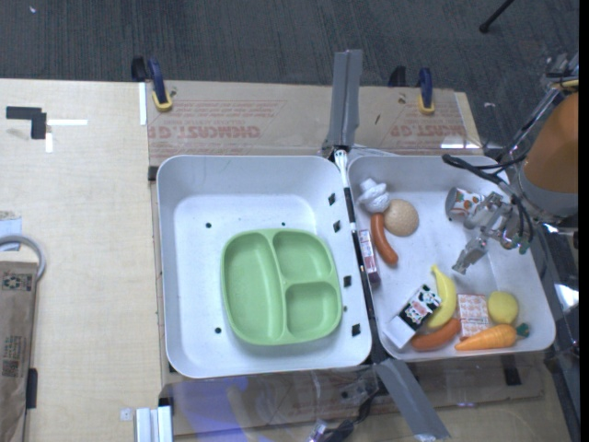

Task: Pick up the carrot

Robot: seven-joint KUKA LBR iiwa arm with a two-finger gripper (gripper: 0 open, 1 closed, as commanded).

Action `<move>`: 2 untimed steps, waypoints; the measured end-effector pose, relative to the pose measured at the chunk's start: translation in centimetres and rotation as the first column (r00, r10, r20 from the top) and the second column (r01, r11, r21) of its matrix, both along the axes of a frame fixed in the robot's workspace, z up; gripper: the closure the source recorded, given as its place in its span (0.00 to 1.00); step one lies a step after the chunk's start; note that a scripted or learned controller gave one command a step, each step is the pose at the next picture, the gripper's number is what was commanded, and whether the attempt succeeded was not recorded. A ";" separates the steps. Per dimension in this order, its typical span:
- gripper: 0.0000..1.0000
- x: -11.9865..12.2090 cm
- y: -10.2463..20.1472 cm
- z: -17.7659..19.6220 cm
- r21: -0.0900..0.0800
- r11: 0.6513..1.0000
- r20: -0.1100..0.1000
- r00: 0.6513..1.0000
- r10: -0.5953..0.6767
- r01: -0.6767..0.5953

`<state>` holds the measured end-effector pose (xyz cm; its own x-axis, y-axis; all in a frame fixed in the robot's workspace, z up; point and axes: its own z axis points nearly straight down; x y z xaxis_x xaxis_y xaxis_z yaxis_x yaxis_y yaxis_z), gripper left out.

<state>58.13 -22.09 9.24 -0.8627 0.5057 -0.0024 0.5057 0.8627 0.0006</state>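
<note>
Two white bins side by side. Carrot (488, 338) lies at the 5 o'clock corner of the right bin (419, 171), beside a lemon (502, 307). Gripper (471, 254) hovers at the carrot's 12 o'clock, well apart, fingers spread, nothing between them. Green tray (282, 286) in the left bin (184, 274).

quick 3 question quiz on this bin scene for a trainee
1. True or false: the carrot lies in the left bin.
2. Multiple choice: what lies directly beside the carrot's leafy end? A) lemon B) a spoon C) a cup
3. Fill the gap: the green divided plate has ___ compartments.

Key
1. False: it lies in the right bin, by the near wall.
2. A
3. Three

The gripper hangs over the right bin, above and apart from the carrot.
</note>
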 end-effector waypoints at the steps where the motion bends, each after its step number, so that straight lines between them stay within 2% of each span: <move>1: 0.00 3.5 0.0 0.1 0.000 1.000 0.001 1.000 -0.025 0.025; 2: 0.00 -0.9 0.0 10.1 0.000 0.933 0.001 0.933 -0.359 0.359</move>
<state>57.20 -22.09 19.29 -0.6239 0.7815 -0.0030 0.7815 0.6239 0.0015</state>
